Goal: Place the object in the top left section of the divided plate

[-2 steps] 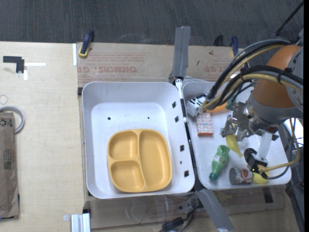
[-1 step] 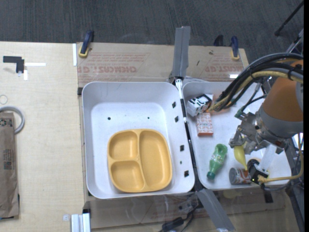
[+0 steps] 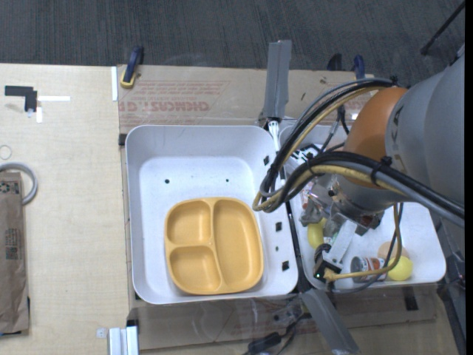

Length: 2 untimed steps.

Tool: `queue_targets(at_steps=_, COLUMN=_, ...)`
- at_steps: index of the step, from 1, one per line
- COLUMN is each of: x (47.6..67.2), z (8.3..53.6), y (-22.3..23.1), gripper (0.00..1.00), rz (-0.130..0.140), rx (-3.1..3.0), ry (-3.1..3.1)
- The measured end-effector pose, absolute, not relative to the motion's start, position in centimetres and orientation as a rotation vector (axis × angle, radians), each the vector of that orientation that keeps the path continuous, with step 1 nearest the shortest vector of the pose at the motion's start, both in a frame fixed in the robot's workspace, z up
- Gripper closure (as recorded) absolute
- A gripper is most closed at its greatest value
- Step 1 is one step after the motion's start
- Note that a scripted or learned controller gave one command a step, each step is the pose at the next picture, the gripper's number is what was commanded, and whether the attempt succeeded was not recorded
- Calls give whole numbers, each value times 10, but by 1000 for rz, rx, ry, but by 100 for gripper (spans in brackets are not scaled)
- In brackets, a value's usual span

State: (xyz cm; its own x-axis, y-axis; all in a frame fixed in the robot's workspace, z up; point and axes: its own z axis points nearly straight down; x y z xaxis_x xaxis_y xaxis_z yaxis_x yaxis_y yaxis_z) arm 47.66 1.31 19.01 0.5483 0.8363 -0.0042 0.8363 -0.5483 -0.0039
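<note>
A yellow divided plate (image 3: 214, 245) lies in the left white bin (image 3: 148, 191), toward its front, with two small sections on the left and one large section on the right. All three sections are bare. My gripper (image 3: 325, 231) hangs low over the right bin (image 3: 432, 261), under the orange-banded wrist and a tangle of cables. A small yellow object (image 3: 315, 234) lies right by the gripper, partly covered by it. Another yellow ball (image 3: 400, 269) and a small can-like item (image 3: 365, 264) rest near the right bin's front.
Black and yellow cables (image 3: 295, 168) loop from the arm over the wall between the bins. A cardboard sheet (image 3: 192, 98) lies behind the bins. A brown paper bag (image 3: 11, 250) sits at the far left of the bench.
</note>
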Motion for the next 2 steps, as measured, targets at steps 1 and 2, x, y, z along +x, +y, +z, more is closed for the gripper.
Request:
queue_targets(at_steps=1, x=476, z=190, y=92, gripper=100, rz=11, rx=-2779, ry=-1465)
queue_targets(at_steps=2, x=480, z=102, y=121, gripper=100, rz=-14, rx=-3011, ry=-877)
